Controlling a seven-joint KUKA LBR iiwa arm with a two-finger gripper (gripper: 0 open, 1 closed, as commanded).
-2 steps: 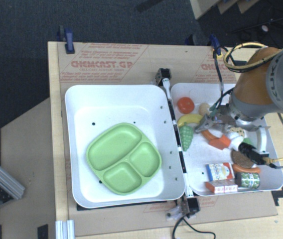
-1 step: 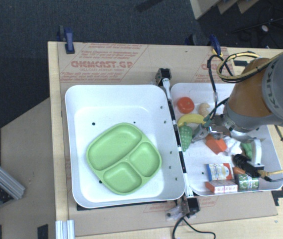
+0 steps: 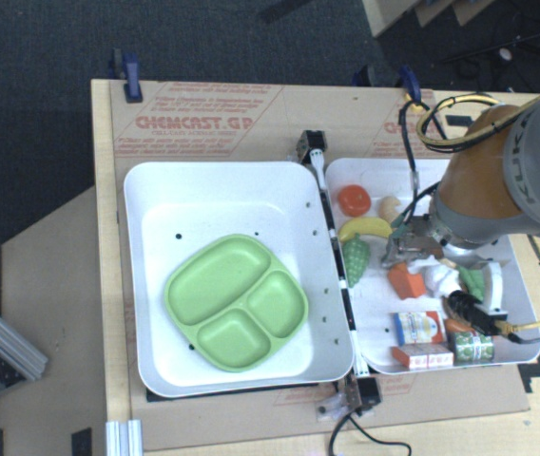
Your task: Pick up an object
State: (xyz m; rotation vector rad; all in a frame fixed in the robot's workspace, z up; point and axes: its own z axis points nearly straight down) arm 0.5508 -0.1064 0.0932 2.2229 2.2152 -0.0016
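Note:
My gripper (image 3: pixel 406 247) hangs low in the right bin (image 3: pixel 376 171), just above an orange block (image 3: pixel 406 281) and to the right of a yellow banana (image 3: pixel 365 227). A green bumpy vegetable (image 3: pixel 356 258) lies under the banana, against the bin's left wall. A red tomato (image 3: pixel 353 199) and a small beige piece (image 3: pixel 389 204) sit at the back of this bin. The grey arm with its orange band (image 3: pixel 474 174) hides the bin's right part.
The left bin (image 3: pixel 156 207) holds a green divided plate (image 3: pixel 237 300). Near the right bin's front lie a white and blue carton (image 3: pixel 416 328), a red box (image 3: pixel 428 357), a green can (image 3: pixel 474 349) and a green piece (image 3: pixel 473 281). Cables loop above the arm.

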